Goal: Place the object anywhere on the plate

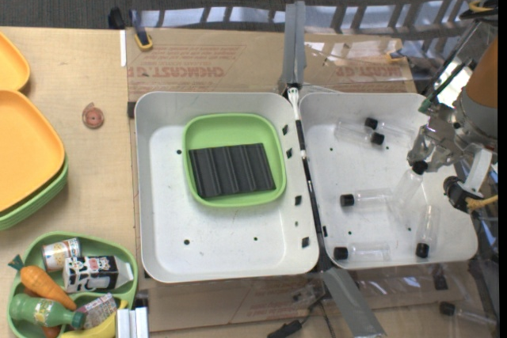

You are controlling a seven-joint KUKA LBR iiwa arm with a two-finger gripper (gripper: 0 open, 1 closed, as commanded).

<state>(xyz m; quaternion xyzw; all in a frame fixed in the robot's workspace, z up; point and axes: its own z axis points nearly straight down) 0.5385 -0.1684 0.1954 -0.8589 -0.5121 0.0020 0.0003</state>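
A green square plate (195, 137) lies in the left bin (158, 202), and a black ribbed slab (231, 170) rests flat on it. Several clear tubes with black caps lie scattered in the right bin (325, 170): one (354, 131) at the back, one (367, 199) in the middle, one (366, 253) at the front. My gripper (425, 157) hangs over the right bin's right side, far from the plate. A black cap (418, 167) of another clear tube (405, 191) sits right at its tip; whether the tube is gripped I cannot make out.
Orange plates (24, 146) are stacked on the wooden bench at the left. A green bowl (127, 265) of toy food stands at the front left. A metal divider (305, 170) separates the bins. A further tube (425, 229) lies near the right bin's front right corner.
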